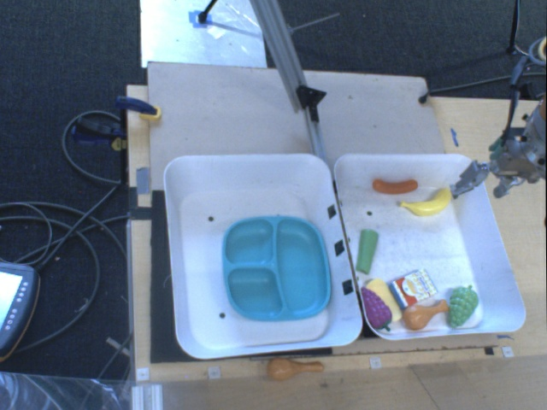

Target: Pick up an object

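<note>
My gripper [485,184] hangs over the right bin's far right rim, open, with nothing between its fingers. Its left finger [468,180] is just right of a yellow banana [427,202], close to the banana's tip. A red sausage [395,185] lies behind the banana. A green cucumber piece [367,250] sits near the bin's left wall. Along the front lie purple grapes [376,306], a small red and white box [414,286], a brown drumstick [423,314] and green grapes [462,304].
The left bin [188,229] holds a teal divided plate [276,267]. The right bin [504,263] adjoins it. Another drumstick [295,367] lies on the bench in front of the bins. A grey pole [282,41] slants down to the bins' back edge.
</note>
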Robot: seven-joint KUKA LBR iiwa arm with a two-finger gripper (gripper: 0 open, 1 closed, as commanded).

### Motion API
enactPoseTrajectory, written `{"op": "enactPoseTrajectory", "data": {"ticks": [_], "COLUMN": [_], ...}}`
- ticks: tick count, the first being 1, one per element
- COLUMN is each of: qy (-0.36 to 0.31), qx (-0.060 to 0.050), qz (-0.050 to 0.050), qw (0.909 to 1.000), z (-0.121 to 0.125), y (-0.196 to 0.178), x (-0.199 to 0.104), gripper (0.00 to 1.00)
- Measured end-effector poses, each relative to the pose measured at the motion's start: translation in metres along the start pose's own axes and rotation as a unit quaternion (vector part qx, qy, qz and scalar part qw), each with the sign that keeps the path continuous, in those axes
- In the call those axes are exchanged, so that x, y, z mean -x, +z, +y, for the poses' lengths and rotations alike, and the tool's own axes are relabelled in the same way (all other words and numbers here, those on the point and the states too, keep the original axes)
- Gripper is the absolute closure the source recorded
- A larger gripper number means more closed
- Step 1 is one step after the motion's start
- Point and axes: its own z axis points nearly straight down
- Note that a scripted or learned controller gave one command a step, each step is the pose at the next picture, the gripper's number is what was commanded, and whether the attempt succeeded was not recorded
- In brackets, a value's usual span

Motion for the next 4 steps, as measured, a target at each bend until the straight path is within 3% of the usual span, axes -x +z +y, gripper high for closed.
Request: {"op": "enactPoseTrajectory", "data": {"ticks": [1, 2, 4], "qy": [0.0, 0.0, 0.003], "qx": [0.0, -0.003, -0.002], "qz": [0.0, 0.001, 0.001], "qw": [1.0, 1.0, 1.0], "z": [0.0, -0.004, -0.006], "y": [0.0, 0.05, 0.146], "x": [0.0, -0.01, 0.0], "gripper": [0.0, 0.0, 0.0]}}
